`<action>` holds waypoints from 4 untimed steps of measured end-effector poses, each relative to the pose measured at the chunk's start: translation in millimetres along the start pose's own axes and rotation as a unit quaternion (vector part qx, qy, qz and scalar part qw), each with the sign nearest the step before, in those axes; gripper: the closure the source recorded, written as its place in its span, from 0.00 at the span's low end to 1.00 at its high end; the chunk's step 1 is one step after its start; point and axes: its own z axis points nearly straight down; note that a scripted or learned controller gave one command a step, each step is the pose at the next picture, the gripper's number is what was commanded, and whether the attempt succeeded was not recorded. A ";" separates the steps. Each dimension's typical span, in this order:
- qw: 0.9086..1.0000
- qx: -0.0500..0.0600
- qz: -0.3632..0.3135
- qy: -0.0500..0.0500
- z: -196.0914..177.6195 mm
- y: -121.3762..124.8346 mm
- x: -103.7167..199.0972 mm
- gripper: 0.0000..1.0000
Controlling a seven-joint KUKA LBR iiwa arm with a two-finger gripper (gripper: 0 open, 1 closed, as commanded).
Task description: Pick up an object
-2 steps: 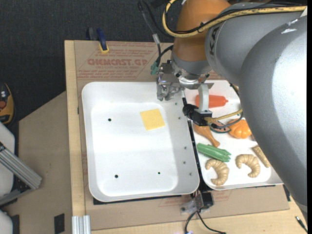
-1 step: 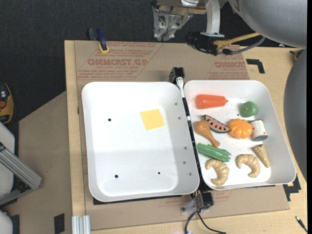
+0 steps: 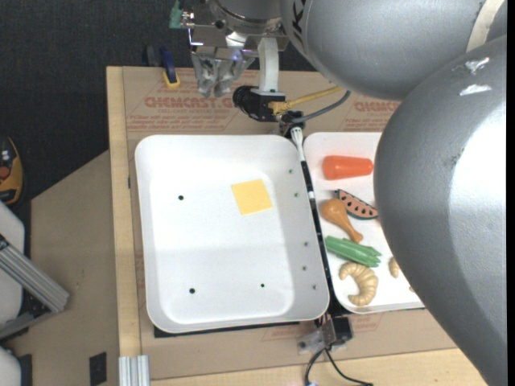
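A flat yellow square (image 3: 252, 196) lies in the left bin (image 3: 161, 240), a little above and right of its middle. The right bin (image 3: 315, 147) holds an orange carrot (image 3: 348, 166), a watermelon slice (image 3: 357, 204), a brown drumstick (image 3: 339, 217), a green pea pod (image 3: 352, 251) and a tan croissant (image 3: 360, 282). My gripper (image 3: 216, 83) hangs high above the far edge of the left bin, over the cardboard, with its fingers close together and nothing seen between them. The big grey arm covers the right part of the right bin.
A blue and yellow clamp (image 3: 168, 67) sits at the far left corner of the cardboard base (image 3: 121, 215). An aluminium frame piece (image 3: 32, 280) lies off the bench at the left. A small tan piece (image 3: 393, 268) rests by the arm's edge in the right bin.
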 end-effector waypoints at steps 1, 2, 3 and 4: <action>1.000 0.006 0.004 -0.003 196.7 -75.4 -5.5 1.00; 1.000 -0.005 0.005 0.000 175.0 -69.1 -4.8 1.00; 1.000 0.001 0.002 0.000 160.0 -180.3 -2.6 1.00; 1.000 -0.003 0.005 0.000 150.3 -175.1 -3.5 1.00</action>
